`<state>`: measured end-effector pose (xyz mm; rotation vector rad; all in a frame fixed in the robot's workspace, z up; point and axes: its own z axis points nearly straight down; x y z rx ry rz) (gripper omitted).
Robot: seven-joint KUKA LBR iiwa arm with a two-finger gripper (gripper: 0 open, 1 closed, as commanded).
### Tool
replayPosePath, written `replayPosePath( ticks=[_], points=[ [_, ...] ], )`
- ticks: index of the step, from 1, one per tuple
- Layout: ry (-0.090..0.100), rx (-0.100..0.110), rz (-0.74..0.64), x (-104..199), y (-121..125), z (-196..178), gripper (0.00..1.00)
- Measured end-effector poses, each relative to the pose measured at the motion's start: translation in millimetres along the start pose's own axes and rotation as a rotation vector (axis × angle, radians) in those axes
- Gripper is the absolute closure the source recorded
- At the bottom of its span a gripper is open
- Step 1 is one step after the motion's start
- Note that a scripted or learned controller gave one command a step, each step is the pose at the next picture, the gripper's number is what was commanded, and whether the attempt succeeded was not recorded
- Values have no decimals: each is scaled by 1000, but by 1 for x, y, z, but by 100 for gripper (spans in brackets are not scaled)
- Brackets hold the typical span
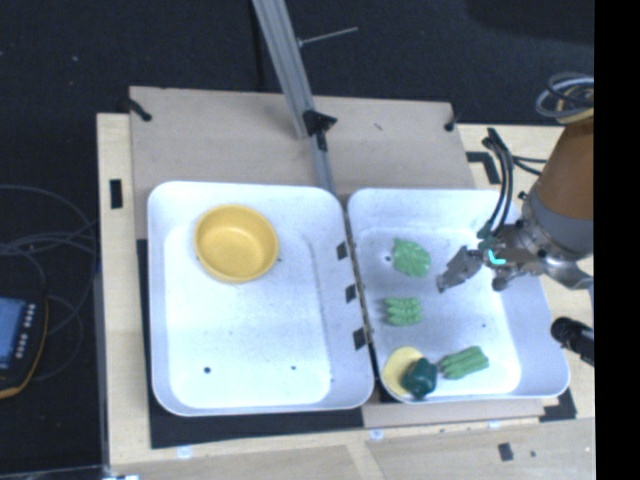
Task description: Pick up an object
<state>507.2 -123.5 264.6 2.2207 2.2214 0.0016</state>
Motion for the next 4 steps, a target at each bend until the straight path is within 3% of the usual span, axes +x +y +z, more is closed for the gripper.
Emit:
replayPosePath(
  ticks=[1, 4],
  points=[
    [0, 0, 0, 0, 0, 0, 0],
    [0, 4, 1, 8, -1, 142, 0]
  ],
)
